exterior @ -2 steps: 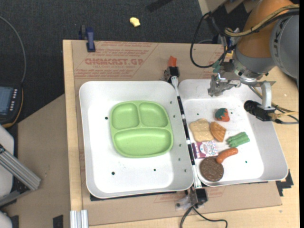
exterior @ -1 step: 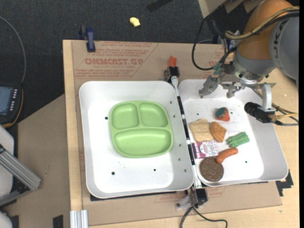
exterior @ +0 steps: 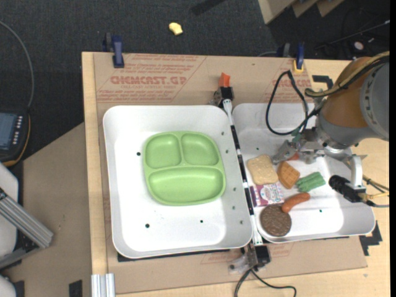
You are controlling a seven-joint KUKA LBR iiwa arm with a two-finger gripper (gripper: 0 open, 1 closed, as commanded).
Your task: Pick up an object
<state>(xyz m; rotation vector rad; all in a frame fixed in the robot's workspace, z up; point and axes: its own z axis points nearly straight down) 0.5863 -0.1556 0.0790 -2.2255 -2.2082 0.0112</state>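
Camera view showed two shallow white bins side by side on the bench, the left bin (exterior: 124, 215) holding a green divided plate (exterior: 184, 167) at its middle, lying flat with three compartments. At the right of the frame the grey arm (exterior: 365, 104) with its orange band reached down over the right bin (exterior: 346, 218), and the gripper (exterior: 307, 151) hung low above that bin's upper middle; whether it was apart or together I could not tell, since the wrist hid it. Just below and left of the gripper lay a cluster of toy foods: a pale bread slice (exterior: 262, 169), a tan biscuit (exterior: 288, 174) beside it, a green piece (exterior: 310, 182), a red sausage (exterior: 295, 201), a pink-and-white packet (exterior: 268, 194), and a brown round patty (exterior: 275, 220) near the bin's lower left corner.
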